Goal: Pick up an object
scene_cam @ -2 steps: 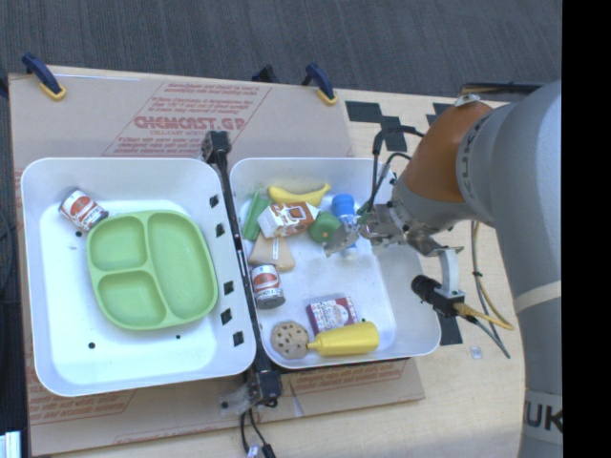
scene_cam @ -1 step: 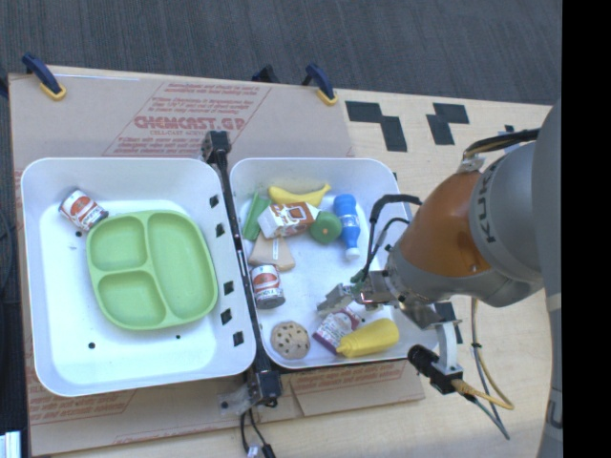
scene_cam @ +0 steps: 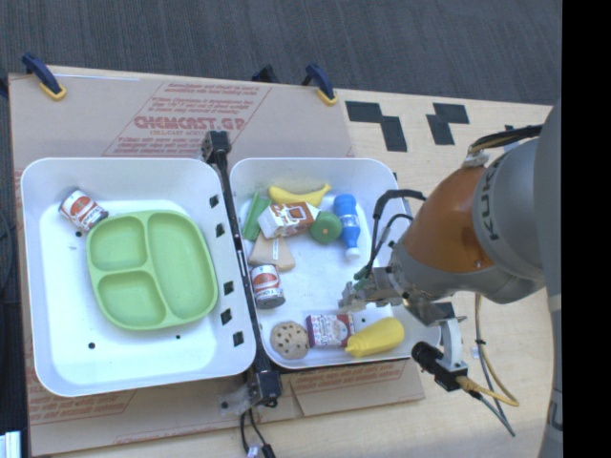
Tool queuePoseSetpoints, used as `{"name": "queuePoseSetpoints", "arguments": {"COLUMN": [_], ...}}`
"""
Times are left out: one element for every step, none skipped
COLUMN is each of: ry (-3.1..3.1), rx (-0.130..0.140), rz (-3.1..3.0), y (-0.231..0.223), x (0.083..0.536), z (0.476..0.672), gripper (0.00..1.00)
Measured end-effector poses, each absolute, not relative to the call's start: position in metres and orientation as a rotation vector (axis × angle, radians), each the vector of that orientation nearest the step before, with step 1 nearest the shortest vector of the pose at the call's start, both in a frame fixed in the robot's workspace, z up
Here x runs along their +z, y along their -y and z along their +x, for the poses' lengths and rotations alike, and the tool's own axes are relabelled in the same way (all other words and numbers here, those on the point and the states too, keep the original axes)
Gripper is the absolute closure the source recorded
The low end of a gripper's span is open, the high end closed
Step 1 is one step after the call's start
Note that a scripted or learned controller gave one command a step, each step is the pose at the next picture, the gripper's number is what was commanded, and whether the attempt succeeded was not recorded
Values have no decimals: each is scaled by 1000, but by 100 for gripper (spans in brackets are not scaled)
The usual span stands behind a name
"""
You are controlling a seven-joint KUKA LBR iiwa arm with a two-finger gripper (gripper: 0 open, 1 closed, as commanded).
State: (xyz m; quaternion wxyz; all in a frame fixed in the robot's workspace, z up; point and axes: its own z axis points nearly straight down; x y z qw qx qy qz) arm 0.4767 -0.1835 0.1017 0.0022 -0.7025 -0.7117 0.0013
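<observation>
The right bin [scene_cam: 387,175] holds several small items: a yellow banana [scene_cam: 299,195], a blue bottle [scene_cam: 346,219], a green ball [scene_cam: 326,228], a red-and-white carton [scene_cam: 286,219], a tin can [scene_cam: 266,285], a cookie [scene_cam: 288,340], a pink packet [scene_cam: 327,330] and a yellow bottle [scene_cam: 375,338]. My gripper [scene_cam: 356,297] hangs low over the bin's right side, just above the pink packet and the yellow bottle. The arm's orange band covers the bin's right rim. Nothing can be seen held in the gripper.
The left bin [scene_cam: 38,346] carries a green divided plate [scene_cam: 151,268] and a second tin can [scene_cam: 82,210] in its far left corner. A green stick [scene_cam: 253,216] and a tan wooden piece [scene_cam: 272,252] lie by the divider. Cardboard lies behind the bins.
</observation>
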Motion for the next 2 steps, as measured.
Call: {"name": "queuePoseSetpoints", "arguments": {"ry": [2232, 2228], "rx": [-2, 3], "rz": [-2218, -2212], "y": [184, 204], "x": [261, 189], "z": [546, 619], "gripper": [100, 100]}}
